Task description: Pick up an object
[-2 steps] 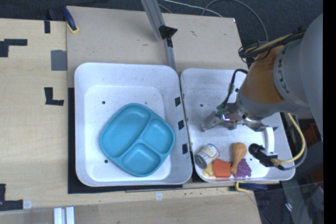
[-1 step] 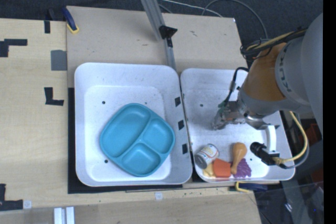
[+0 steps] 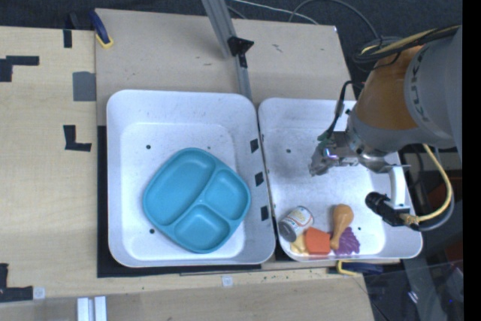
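Blue plastic comes first on your list, working left to right: a three-compartment tray [image 3: 197, 200] lies flat in the left bin [image 3: 120, 184], filling its middle and reaching toward five o'clock, its smallest well nearest the front rim; you will note a metal post [image 3: 214, 4] slanting up from the seam between the bins toward eleven o'clock.

Right bin [image 3: 301, 124], white and speckled: its goods sit huddled along the front wall at six o'clock; reading across them you have a small white can [image 3: 297, 220] lying on its side; an orange block [image 3: 318, 241] just beside it at four o'clock from the can; a tan drumstick-shaped toy [image 3: 341, 219] standing over the block at one o'clock; a purple cluster [image 3: 349, 243] touching the drumstick's lower end.

Gripper [image 3: 323, 162]: it hangs above bare bin floor, at twelve o'clock from that group and well apart from it; you cannot tell from this slant whether its fingers are spread or pressed together; nothing shows between them.

Grey arm with orange band [image 3: 391, 98]: enters from three o'clock.
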You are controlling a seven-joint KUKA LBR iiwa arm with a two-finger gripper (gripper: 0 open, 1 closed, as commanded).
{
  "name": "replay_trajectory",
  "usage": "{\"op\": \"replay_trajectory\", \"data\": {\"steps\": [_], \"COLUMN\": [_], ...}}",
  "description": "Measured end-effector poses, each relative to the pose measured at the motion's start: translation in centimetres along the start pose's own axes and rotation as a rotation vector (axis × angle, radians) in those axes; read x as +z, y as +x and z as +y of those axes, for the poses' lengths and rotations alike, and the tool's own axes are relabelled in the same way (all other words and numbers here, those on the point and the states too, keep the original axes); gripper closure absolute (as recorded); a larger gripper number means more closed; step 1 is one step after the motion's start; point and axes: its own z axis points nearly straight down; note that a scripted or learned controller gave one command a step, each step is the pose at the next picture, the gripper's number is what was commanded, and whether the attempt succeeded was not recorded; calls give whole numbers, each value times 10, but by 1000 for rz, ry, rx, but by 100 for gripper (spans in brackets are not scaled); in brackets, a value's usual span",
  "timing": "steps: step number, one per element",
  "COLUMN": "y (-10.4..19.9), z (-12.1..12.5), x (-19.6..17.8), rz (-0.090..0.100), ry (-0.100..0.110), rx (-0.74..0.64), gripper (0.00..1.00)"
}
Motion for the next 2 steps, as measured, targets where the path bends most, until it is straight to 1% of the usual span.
{"op": "replay_trajectory", "data": {"steps": [1,2], "y": [2,2], "z": [-3,-2], "x": [-43,-96], "rz": [0,-1], "ry": [0,-2], "rx": [1,1], "gripper": [100,100]}}
